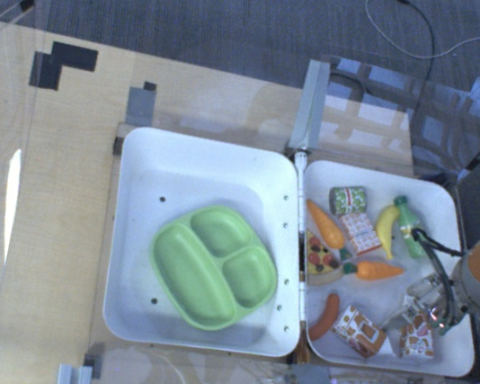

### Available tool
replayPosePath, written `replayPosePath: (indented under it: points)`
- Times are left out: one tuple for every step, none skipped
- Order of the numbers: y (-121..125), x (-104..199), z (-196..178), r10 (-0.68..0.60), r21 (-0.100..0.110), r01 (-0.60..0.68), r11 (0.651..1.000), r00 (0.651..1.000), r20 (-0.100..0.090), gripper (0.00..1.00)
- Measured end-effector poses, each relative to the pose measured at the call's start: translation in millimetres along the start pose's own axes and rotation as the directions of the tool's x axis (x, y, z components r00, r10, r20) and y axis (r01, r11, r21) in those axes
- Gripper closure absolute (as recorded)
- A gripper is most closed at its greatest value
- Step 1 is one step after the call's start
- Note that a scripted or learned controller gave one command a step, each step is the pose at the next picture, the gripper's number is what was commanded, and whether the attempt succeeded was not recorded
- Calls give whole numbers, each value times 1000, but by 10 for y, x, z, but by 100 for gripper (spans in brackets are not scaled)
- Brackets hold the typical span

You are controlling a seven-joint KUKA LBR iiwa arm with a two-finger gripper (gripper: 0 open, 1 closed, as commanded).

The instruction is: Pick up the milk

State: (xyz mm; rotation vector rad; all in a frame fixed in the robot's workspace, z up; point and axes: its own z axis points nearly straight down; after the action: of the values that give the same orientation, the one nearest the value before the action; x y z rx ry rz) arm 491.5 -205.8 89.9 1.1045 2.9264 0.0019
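In the right bin (pixel 464 270) lie two small white cartons with red-brown print, either of which may be the milk. One carton (pixel 417 340) sits in the front right corner. The other carton (pixel 358 332) lies a little to its left, beside a sausage (pixel 325 315). My gripper (pixel 425 309) hangs low over the front right corner, just above and touching the edge of the first carton in this view. Its metal parts and black cables hide the carton's upper side. A third, pink-and-white checked carton (pixel 360 232) lies near the bin's middle.
The right bin also holds a green can (pixel 348 198), a banana (pixel 386 227), a green bottle (pixel 410 235), two carrots (pixel 324 223) (pixel 378 271) and a pizza slice (pixel 323 258). The left bin (pixel 136 242) bears a green divided plate (pixel 214 267).
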Motion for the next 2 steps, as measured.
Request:
replayPosePath:
  points:
    - [34,-29,-132,0,-7,0,1000,1000,9,100]
    - [29,-28,-130,0,-6,0,1000,1000,8,0]
